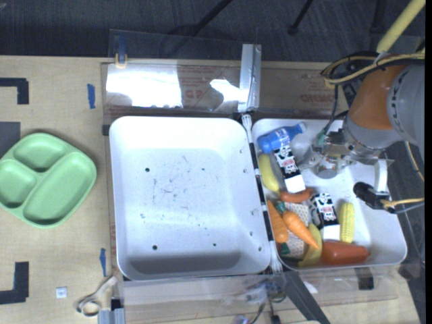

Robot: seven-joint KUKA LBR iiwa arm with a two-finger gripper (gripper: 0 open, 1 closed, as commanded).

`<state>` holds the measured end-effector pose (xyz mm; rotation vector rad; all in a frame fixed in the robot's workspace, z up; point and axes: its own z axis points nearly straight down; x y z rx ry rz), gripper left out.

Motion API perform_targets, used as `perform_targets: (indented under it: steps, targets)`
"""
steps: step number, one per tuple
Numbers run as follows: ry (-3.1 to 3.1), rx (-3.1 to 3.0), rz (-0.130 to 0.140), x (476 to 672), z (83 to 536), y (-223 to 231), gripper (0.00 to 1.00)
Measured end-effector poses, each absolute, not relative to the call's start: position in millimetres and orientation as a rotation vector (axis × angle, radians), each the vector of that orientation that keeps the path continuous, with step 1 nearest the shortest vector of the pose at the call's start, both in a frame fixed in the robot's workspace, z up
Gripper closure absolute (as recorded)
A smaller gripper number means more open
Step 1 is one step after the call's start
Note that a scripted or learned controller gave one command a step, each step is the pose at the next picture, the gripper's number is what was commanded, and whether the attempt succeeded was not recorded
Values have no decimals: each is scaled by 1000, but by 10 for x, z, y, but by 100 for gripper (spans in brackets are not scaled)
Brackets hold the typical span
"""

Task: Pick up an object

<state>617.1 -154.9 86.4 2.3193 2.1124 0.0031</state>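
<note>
Many toy foods crowd the right white plastic bin (395,238); the gripper (325,159) hovers over them (open or closed, I cannot tell). Best target: the outlying yellow plastic corn cob (347,222).

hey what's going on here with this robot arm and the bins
A grey robot arm with an orange band reaches in from the right over the right-hand bin, which holds a pile of toy food: a blue bottle, a banana, carrots, a corn cob and a red pepper. Its gripper sits low at the bin's upper part; nothing is visibly held. A green divided plate sits at the far left.
</note>
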Motion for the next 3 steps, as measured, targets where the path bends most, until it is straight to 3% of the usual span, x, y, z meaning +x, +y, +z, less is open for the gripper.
perform_targets:
  steps: [1,2,3]
  targets:
    - [2109,2316,11,6194,997,-1548,100]
    - [2261,2177,2,6131,1335,-1639,100]
    - [2113,2323,2,5990,2015,-1120,100]
